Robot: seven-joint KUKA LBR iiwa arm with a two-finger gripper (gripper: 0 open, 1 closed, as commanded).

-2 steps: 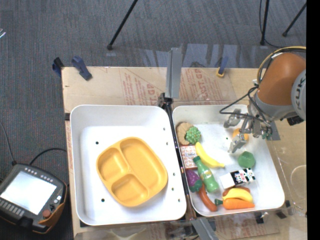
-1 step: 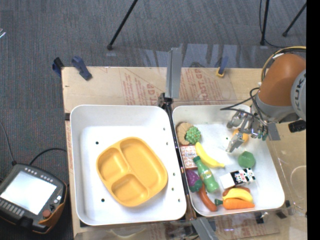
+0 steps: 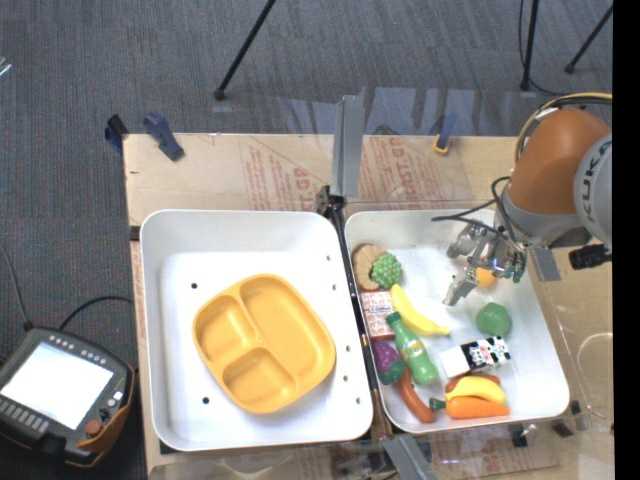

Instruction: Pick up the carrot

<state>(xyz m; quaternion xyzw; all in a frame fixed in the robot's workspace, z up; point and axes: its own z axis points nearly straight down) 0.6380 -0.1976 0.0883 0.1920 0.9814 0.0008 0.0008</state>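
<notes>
Carrot (image 3: pixel 472 407) lies lower right in frame, long axis near horizontal, well below hand (image 3: pixel 478 271); whether hand is apart or together, cannot tell.

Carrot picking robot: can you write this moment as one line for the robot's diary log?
stage: reaching | gripper: above right bin, holding nothing seen | carrot: lying at bin's near edge, untouched | yellow tray: left bin

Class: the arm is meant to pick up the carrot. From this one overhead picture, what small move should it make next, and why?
Probably move the gripper toward the near edge of the right bin. The gripper sits above the bin's far part, beside the banana and the green ball, while the carrot lies at the near edge, well apart from it.
</notes>
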